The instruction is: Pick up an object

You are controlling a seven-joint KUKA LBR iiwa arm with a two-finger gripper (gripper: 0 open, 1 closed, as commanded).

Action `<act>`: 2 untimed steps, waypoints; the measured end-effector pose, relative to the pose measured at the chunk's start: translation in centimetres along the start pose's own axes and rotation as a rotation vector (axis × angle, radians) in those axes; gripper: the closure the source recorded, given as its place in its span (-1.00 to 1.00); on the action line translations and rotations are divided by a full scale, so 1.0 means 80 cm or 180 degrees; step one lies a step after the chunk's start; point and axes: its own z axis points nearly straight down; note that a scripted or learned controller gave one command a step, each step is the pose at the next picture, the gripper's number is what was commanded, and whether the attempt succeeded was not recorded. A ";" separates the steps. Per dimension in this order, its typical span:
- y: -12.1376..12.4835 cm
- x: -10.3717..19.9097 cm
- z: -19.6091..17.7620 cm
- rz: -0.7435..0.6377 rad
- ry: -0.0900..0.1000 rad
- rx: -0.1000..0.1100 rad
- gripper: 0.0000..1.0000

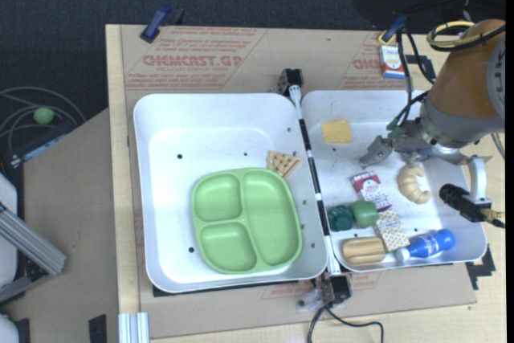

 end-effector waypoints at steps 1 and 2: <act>-0.019 0.037 0.067 0.0001 -0.0002 0.0001 -1.00; -0.027 0.045 0.067 0.0006 -0.0001 0.0000 -1.00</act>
